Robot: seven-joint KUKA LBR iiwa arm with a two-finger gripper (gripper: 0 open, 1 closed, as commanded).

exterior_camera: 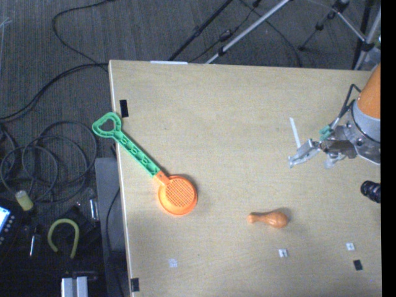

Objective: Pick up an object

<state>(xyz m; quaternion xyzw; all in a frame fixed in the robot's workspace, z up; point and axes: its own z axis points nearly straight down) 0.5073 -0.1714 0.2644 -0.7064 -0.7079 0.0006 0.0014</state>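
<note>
An orange round strainer [177, 195] with a long green handle [133, 150] lies on the tan bench top at the left, its handle pointing up-left over the bench edge. A small orange drumstick-shaped toy [270, 218] lies at lower centre. A thin white stick [295, 133] lies at the right. My gripper [300, 155] reaches in from the right, just below the stick's lower end and up-right of the drumstick toy. It holds nothing that I can see.
The tan bench top [235, 104] has small black and white markers near its lower edge [283, 252]. The arm's orange band [371, 98] shows at the right edge. Cables and tripod legs lie on the floor to the left and behind.
</note>
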